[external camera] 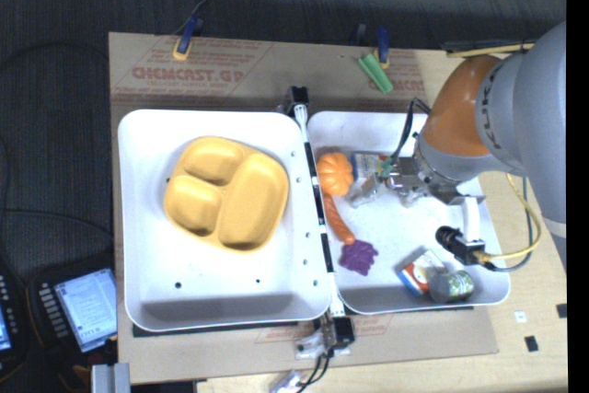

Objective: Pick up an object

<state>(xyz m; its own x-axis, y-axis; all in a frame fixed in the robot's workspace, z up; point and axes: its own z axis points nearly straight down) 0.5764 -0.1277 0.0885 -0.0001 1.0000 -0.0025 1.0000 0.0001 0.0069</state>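
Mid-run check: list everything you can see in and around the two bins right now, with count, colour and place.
bread-roll cluster: 1, yellow, middle of left bin
pumpkin: 1, orange, upper left of right bin
carrot: 1, orange, below the pumpkin
purple toy: 1, purple, lower left of right bin
packet: 1, red, white and blue, lower right
grey lump: 1, grey, beside the packet
green clip: 1, green, board above right bin
arm: 1, grey and orange, from right
gripper: 1, dark, near the pumpkin

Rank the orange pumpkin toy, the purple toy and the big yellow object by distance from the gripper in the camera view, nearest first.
Measured from the gripper in the right bin:
1. Orange pumpkin toy, just to its left in the same bin.
2. Purple toy, lower in that bin, near the front.
3. Big yellow object, across the divider in the left bin.
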